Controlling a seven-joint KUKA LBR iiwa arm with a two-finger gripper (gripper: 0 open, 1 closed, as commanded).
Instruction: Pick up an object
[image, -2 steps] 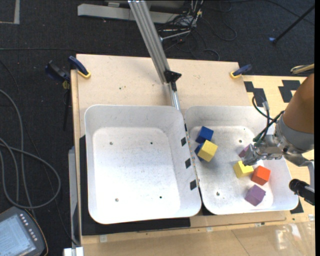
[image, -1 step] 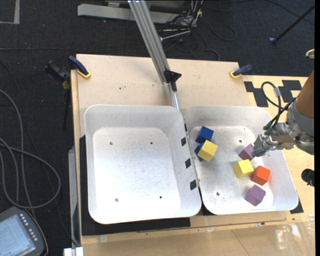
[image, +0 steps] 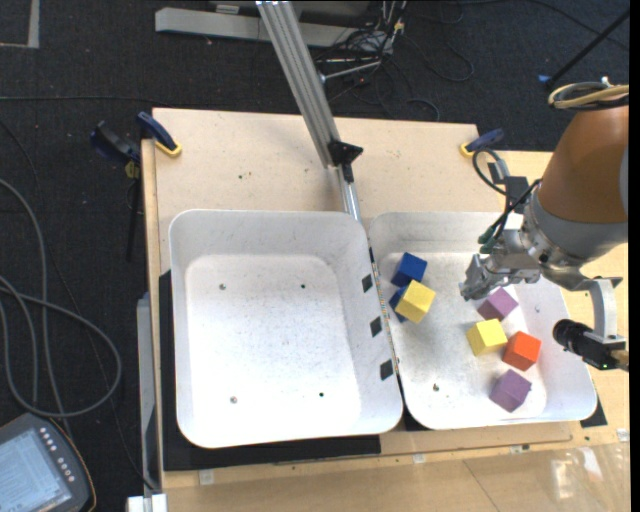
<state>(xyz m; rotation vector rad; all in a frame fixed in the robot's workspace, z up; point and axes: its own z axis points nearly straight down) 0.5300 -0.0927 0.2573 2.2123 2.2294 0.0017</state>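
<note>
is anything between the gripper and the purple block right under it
Nothing visible does. The gripper sits right at the upper edge of the purple block in the right bin. The yellow block and orange block lie on the block's far side, below it in the view.

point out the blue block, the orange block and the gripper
blue block (image: 410, 268), camera view, its top face
orange block (image: 522, 350), camera view, its top face
gripper (image: 483, 289), camera view, the fingertip end above the right bin

Fixed overhead camera, slanted down, both bins (image: 180, 300)
</note>
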